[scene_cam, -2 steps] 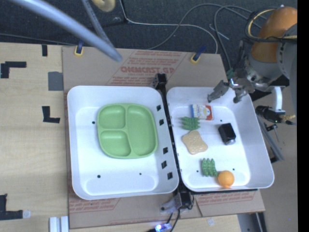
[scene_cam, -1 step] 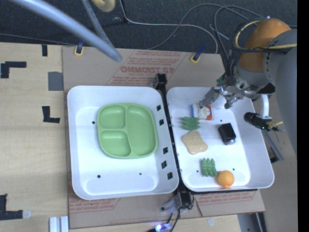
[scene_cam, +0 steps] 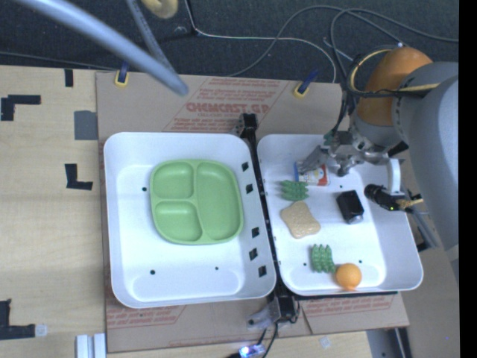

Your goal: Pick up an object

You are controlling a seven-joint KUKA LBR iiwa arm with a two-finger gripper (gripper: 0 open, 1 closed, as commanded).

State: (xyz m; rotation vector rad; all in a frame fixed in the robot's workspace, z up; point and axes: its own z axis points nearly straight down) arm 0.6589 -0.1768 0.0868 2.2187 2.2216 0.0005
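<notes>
The right bin (scene_cam: 387, 271) holds several small things: a white and red carton (scene_cam: 313, 174), a green toy (scene_cam: 295, 190), a tan sponge-like block (scene_cam: 299, 219), a black block (scene_cam: 349, 206), a second green toy (scene_cam: 322, 258) and an orange ball (scene_cam: 347, 276). My gripper (scene_cam: 328, 159) hangs over the bin's upper part, right above the white and red carton. Its grey fingers (scene_cam: 313, 157) point left and down toward the carton. Whether anything sits between them is hidden.
The left bin (scene_cam: 127, 200) contains a green divided plate (scene_cam: 197, 201). A black clip strip (scene_cam: 257, 200) runs between the two bins. Cables (scene_cam: 298, 28) trail over the dark floor behind the bench. The arm's orange band (scene_cam: 387, 80) and grey body fill the right side.
</notes>
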